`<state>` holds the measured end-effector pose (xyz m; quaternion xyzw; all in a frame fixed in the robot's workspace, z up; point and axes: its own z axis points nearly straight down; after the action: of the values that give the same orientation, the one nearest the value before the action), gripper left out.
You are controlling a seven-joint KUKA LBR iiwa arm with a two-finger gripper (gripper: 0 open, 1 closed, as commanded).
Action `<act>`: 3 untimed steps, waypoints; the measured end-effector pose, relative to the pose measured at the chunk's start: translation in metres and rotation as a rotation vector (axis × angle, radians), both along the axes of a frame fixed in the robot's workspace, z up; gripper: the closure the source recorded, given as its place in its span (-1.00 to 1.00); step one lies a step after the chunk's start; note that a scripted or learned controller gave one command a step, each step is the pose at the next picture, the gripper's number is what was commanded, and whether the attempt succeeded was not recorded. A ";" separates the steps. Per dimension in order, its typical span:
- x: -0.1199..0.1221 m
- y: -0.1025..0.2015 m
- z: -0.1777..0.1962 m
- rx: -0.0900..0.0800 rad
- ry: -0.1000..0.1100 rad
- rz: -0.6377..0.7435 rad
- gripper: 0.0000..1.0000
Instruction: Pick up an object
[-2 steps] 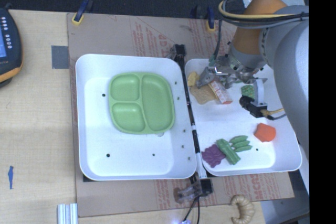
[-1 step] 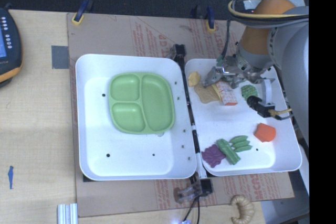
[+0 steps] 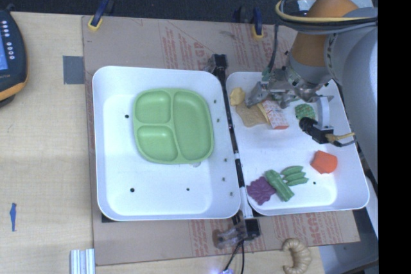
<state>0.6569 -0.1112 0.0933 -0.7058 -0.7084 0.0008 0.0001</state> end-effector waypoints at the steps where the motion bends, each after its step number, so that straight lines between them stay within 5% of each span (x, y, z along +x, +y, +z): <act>1: 0.000 0.000 0.000 0.000 0.000 0.001 -1.00; 3: -0.016 -0.004 0.000 0.000 0.000 0.000 -1.00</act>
<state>0.6408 -0.1149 0.0934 -0.7059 -0.7083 0.0008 0.0003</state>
